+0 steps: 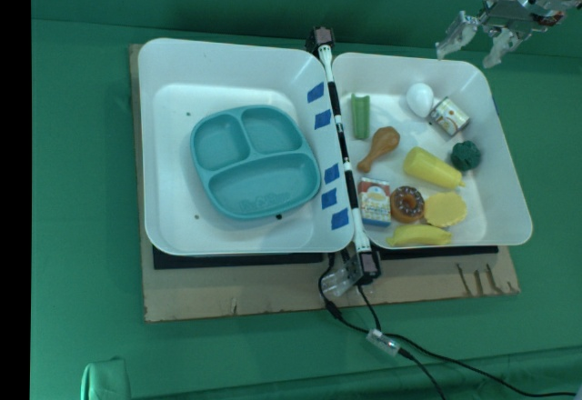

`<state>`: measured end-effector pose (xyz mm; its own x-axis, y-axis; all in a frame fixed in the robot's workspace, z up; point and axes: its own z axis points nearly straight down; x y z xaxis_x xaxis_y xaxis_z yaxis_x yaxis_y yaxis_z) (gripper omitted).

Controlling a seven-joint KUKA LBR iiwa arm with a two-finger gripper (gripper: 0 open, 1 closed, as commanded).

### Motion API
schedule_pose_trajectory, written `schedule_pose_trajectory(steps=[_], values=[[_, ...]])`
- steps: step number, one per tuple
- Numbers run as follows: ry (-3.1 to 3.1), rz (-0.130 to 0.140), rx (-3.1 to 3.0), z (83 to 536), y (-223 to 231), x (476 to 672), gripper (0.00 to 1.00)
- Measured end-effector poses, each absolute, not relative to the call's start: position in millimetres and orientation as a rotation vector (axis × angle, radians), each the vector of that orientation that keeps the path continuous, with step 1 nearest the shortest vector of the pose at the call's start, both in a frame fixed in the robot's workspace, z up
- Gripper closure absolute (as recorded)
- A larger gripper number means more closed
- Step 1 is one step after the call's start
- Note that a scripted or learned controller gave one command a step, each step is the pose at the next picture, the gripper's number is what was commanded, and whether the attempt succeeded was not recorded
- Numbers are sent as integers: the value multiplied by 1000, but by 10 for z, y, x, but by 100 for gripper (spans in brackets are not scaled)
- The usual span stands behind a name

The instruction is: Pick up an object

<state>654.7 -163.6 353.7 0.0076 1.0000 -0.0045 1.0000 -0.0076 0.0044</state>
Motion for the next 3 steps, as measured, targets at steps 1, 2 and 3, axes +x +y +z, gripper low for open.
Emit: schedule_pose_trajectory(steps=[1, 2, 3], values=[[2203, 2, 2219, 2321, -1703, 6618, 0], [2199, 6, 2220, 1866, -1906, 6051, 0], [2179, 12, 2216, 2032, -1950, 6077, 100]])
